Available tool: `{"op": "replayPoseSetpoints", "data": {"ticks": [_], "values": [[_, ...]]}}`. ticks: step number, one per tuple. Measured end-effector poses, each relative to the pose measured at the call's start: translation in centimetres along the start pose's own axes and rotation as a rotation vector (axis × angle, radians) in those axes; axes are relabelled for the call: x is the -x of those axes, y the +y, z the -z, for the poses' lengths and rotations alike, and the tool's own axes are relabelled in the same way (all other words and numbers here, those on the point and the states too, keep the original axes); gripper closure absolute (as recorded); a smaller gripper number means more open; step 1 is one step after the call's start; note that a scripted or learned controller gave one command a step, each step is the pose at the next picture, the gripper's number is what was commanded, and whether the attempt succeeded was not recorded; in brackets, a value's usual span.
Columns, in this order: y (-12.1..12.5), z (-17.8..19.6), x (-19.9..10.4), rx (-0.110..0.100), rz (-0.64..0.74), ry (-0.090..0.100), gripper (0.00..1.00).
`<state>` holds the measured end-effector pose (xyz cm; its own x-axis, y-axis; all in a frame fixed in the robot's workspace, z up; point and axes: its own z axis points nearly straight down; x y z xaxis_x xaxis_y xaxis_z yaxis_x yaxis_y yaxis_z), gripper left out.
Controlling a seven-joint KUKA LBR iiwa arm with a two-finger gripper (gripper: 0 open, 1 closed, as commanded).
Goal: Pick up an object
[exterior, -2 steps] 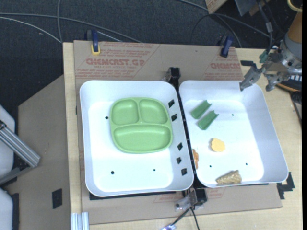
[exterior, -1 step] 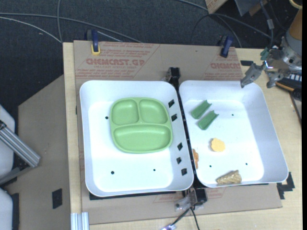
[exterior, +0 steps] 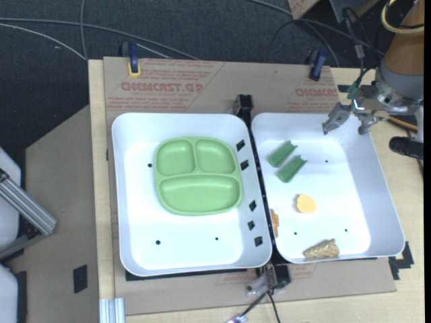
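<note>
My gripper hangs over the far right corner of the right bin, open, with nothing between its fingers. Two green strips lie in that bin's far left part, one above the other, well left of the gripper. A yellow round piece rests near the bin's middle. A tan crumbly piece sits at the near edge. A small orange bit lies against the left wall.
The left bin holds a green divided plate. Black clips line the divider between the bins. Cardboard lies under both bins, with clamps at the far edge. Cables run behind the bench.
</note>
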<state>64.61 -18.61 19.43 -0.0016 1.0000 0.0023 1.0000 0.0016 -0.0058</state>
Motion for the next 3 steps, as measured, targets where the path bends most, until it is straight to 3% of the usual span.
{"op": "replayPoseSetpoints", "data": {"ticks": [2,3], "values": [[0.5,-10.8,0.7,-0.001,0.000,0.000,0.00],[0.8,-9.2,0.8,0.008,0.001,-0.002,1.00]]}}
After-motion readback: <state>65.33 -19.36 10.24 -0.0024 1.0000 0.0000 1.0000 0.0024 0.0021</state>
